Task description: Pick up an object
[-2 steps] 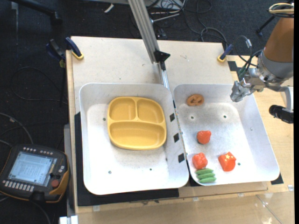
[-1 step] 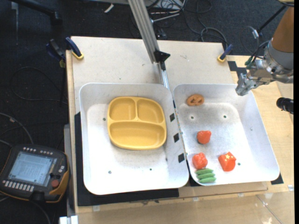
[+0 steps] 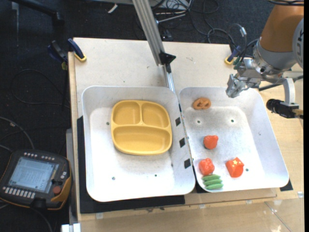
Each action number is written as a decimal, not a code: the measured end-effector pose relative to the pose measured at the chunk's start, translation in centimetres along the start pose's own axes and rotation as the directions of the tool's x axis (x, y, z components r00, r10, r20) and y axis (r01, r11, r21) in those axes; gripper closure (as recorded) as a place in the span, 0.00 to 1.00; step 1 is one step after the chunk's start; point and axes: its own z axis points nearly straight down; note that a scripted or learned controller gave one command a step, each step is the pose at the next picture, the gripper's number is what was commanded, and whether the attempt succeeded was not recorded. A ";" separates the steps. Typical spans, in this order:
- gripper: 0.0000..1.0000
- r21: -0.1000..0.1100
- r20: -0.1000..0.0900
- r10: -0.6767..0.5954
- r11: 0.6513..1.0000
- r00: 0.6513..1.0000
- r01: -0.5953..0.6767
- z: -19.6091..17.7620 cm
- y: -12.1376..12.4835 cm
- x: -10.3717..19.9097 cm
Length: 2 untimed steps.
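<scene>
While the end effector (image 3: 235, 88) hangs over the far rim of the right bin (image 3: 270, 144), whether it is apart or together cannot be told, and nothing shows in its grip. Nearest it lies the pretzel (image 3: 202, 103), just to its left; a good pick would centre above that piece, clear of the bin's rim, before descending squarely.

Pale wooden bench (image 3: 125, 66), dark floor (image 3: 29, 105) — tangled cables (image 3: 212, 13), teach pendant (image 3: 34, 178) lower left
</scene>
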 end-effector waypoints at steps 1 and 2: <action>1.00 0.002 -0.001 -0.001 1.000 1.000 0.001 1.3 0.1 5.9; 1.00 0.002 0.000 0.000 1.000 1.000 0.000 1.0 0.0 10.8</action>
